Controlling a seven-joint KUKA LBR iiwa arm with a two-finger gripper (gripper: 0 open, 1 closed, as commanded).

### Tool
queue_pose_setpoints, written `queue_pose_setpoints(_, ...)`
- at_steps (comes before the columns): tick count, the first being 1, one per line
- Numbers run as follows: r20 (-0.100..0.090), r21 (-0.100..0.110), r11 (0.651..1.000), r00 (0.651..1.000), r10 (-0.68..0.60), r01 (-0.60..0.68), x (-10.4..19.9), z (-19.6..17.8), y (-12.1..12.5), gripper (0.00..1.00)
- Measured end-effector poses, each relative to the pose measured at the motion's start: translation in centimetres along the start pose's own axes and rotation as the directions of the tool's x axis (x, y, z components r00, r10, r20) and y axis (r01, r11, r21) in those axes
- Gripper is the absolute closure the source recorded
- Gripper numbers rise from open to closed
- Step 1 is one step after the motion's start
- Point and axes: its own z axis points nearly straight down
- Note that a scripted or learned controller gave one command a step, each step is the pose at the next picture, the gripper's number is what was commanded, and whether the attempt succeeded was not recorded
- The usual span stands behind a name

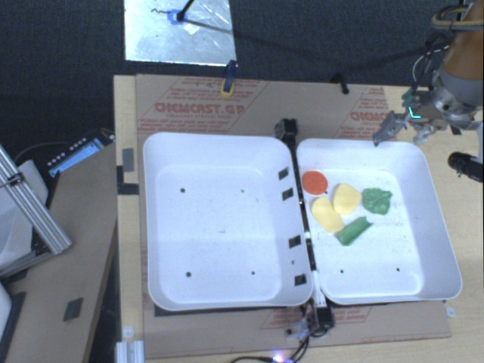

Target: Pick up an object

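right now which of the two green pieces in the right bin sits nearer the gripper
The crumpled, leafy green piece, farthest right in the cluster, is nearer the gripper. The long, smooth green piece lies lower, below the two yellow pieces.

Five small objects lay clustered in the right bin's upper left: a flat orange disc (314, 181), two pale yellow rounded lumps (347, 198) (327, 215) touching, a crumpled green leafy piece (376, 200), and a tilted green elongated piece (352, 230)
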Motion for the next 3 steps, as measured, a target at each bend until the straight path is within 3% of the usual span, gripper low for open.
queue_pose_setpoints(1, -0.002, 0.007, 1.000, 1.000, -0.004, 0.004, 0.9, 16.0, 0.7, 0.00)
queue_pose_setpoints(2, -0.002, 0.006, 1.000, 1.000, 0.003, -0.003, 1.8, 15.2, -7.2, 0.00)
queue_pose_setpoints(3, 0.001, -0.003, 1.000, 1.000, 0.001, -0.001, 1.7, 14.0, -6.8, 1.00)
